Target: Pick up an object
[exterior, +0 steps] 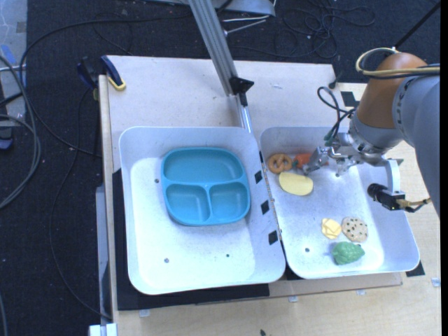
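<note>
Desk (182,93) carries two white bins side by side. Left bin (140,187) holds a blue divided tray (206,186). Right bin (392,236) holds a pretzel (280,163), small orange-red piece (302,159), pale yellow oval (296,183), small yellow piece (331,227), chocolate-chip cookie (355,229), green lump (348,252). Arm (399,96) reaches in from right; pincer (329,157) low in right bin's upper part, just beside orange-red piece. Pincer spread: cannot tell; nothing visibly between its tips

Right bin (392,254): bare floor mid-left; pretzel (280,163), yellow piece (296,183) crowd the upper left, cookie (355,229) and green piece (348,253) the lower right.
</note>
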